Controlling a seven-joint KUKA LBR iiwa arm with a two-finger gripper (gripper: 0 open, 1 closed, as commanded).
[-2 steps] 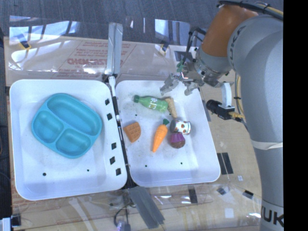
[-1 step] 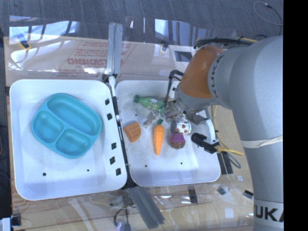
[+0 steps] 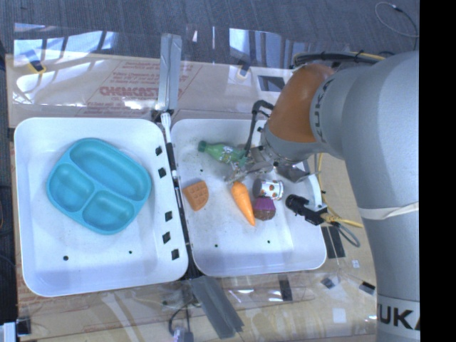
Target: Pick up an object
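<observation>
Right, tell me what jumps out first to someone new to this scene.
The big grey arm with its orange band fills the right side, reaching into the right bin. There an orange carrot lies beside a green bottle. In the left bin sits a blue divided plate.

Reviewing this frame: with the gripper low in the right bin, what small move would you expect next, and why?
Probably a short lift straight up, to test for a catch. The gripper sits low in the right bin at the green bottle, with the carrot and purple object just below it. Whether the bottle is between its fingers cannot be told from this view, so raising it would show that.
</observation>
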